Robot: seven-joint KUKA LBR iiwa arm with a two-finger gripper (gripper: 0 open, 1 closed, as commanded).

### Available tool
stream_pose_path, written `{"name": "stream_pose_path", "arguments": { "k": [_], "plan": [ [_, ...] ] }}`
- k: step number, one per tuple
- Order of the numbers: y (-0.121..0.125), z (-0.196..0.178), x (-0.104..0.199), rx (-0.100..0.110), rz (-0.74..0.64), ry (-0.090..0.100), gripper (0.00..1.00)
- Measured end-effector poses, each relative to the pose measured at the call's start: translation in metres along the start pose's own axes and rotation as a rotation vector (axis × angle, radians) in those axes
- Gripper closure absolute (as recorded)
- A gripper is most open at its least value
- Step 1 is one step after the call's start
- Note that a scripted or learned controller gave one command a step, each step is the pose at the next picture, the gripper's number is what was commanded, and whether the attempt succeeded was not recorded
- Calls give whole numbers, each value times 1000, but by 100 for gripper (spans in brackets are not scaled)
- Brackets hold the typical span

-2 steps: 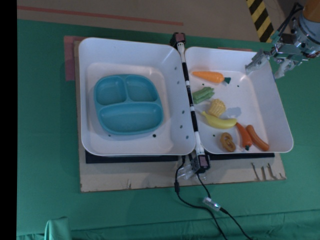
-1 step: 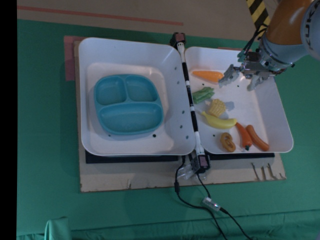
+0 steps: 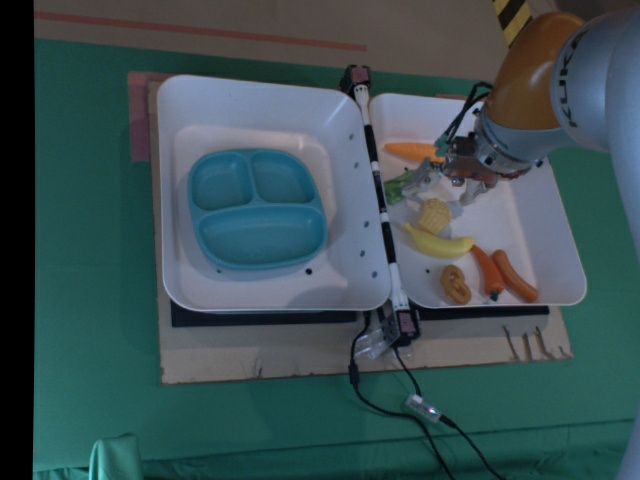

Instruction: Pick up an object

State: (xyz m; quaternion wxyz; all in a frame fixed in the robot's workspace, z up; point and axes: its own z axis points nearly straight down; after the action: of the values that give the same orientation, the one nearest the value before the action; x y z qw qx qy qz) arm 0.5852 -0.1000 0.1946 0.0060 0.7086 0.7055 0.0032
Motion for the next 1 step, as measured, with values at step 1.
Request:
{"name": "stream_pose_path", "arguments": {
  "k": [1],
  "plan": [
    [-46,9,-3,-12,-2,-3,0]
  ]
}}
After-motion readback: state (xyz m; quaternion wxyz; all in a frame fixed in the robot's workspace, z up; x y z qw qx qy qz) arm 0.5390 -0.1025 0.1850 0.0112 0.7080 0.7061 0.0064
